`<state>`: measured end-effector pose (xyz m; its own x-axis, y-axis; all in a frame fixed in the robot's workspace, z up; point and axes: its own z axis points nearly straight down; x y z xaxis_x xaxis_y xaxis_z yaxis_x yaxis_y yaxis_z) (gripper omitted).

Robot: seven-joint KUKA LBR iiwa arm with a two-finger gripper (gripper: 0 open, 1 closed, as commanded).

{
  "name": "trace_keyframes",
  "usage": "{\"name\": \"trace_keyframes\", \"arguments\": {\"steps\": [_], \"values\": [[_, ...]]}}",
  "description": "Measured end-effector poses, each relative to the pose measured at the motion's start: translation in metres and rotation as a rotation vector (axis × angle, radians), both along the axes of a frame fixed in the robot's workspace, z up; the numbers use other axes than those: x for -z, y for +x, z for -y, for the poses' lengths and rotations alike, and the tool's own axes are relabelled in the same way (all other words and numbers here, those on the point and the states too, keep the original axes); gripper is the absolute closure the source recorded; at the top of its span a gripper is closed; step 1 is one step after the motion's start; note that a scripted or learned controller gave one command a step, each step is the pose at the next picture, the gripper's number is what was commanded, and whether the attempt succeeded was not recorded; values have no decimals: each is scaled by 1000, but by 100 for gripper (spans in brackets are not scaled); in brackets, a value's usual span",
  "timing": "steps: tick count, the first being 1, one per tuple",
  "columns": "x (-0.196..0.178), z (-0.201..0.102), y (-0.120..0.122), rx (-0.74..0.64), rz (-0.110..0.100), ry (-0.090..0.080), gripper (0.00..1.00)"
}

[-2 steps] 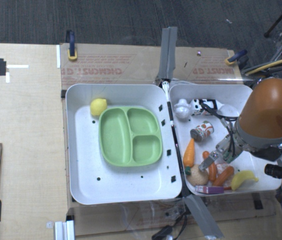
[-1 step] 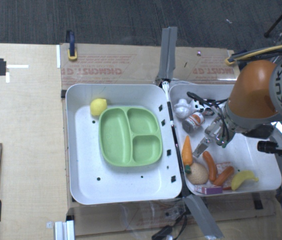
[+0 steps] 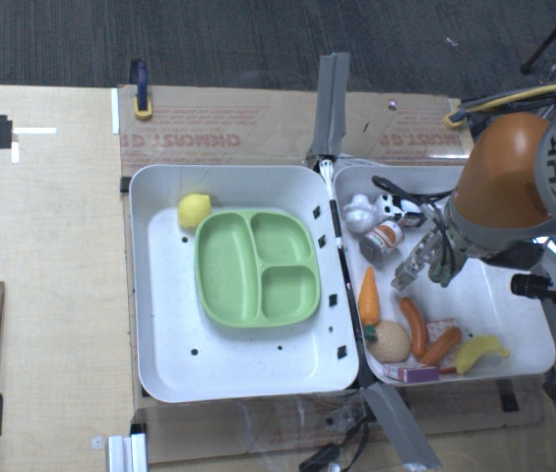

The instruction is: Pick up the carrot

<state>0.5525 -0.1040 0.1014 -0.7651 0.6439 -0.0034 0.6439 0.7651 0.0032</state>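
You would have found the carrot (image 3: pixel 369 297) lying in the right bin (image 3: pixel 514 303), hard against its left wall, with a round beige ball (image 3: pixel 390 340) touching its near end and a sausage (image 3: pixel 413 325) just to its right. Its long axis ran near to far, almost parallel with the wall; the narrow tip pointed far and the thick end with a bit of green sat near. The gripper (image 3: pixel 423 264) hung above the bin floor to the right of the carrot, apart from it, with nothing between its fingers (image 3: pixel 404 274); they looked a little parted, though the slant made the gap hard to judge. To do this step well, you would have needed to bring the gripper left until it stood over the carrot's middle, turn it so the fingers closed across the narrow width, not along the length, and come down with care, since the wall left little room for the left finger. The green plate (image 3: pixel 256 265) and lemon (image 3: pixel 194 208) in the left bin (image 3: pixel 159 293) mattered little.
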Motion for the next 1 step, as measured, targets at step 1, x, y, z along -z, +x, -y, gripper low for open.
{"name": "trace_keyframes", "arguments": {"steps": [1], "values": [[-90, -115, -75, 178, -5, 0, 100]]}}
